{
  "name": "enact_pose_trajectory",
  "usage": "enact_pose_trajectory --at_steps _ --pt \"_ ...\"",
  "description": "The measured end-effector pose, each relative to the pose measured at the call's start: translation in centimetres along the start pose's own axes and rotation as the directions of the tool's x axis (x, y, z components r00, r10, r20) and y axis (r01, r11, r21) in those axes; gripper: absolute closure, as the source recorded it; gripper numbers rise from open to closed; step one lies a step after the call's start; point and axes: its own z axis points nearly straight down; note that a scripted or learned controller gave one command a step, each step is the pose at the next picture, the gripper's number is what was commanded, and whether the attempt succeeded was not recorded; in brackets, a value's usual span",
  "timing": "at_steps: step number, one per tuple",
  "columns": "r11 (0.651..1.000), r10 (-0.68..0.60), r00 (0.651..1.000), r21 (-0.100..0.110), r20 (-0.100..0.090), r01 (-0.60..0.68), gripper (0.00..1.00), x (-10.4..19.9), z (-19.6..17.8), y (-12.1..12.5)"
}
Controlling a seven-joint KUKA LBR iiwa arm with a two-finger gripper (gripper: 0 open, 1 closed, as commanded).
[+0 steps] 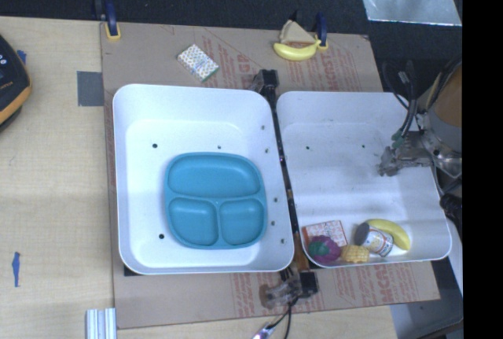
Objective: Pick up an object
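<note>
My gripper [391, 164] hangs over the right side of the right bin [338, 133], with the arm coming in from the right edge. Nothing shows between its fingers. Along the near edge of that bin lies a cluster of small things: a yellow banana [393, 230], a small can [376, 241], a yellow corn piece [355, 254], a purple and green ball [322, 249] and a red and white card [326, 233]. The gripper stands well above and behind this cluster, apart from it.
The left bin [134, 125] holds a blue divided plate [214, 199]. Outside the bins, on the cardboard, lie a second banana [295, 51] with a sandwich-like piece and a patterned packet [197, 60]. Blue clamps hold the board's far edge. A yellow and black device sits at far left.
</note>
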Motion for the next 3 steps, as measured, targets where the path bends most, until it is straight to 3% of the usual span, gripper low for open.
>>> enact_pose_trajectory --at_steps 2,3 --pt "1.000 -0.005 1.000 0.001 0.002 0.005 1.00 -0.2 -2.1 0.0" --pt "1.000 0.001 1.000 0.000 -0.002 -0.001 1.00 12.0 -6.4 -6.2"
